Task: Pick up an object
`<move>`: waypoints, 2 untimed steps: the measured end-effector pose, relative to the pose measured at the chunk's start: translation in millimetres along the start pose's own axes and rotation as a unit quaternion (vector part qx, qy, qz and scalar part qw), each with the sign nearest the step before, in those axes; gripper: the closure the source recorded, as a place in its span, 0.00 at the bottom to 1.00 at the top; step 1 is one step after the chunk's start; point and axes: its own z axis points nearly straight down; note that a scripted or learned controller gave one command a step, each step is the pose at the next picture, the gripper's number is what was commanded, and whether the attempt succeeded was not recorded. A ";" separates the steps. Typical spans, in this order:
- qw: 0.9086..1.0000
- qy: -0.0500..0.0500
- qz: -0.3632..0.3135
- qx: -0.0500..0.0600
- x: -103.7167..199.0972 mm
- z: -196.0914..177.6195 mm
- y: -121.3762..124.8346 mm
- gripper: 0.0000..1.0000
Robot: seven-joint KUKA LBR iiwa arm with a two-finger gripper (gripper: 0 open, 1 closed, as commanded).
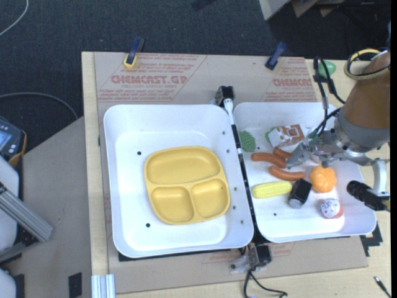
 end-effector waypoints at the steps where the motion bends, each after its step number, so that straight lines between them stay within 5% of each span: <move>1: 1.000 0.000 0.000 -0.001 7.2 45.0 -0.3 0.00; 2: 1.000 0.001 -0.001 -0.006 8.3 59.0 2.7 0.00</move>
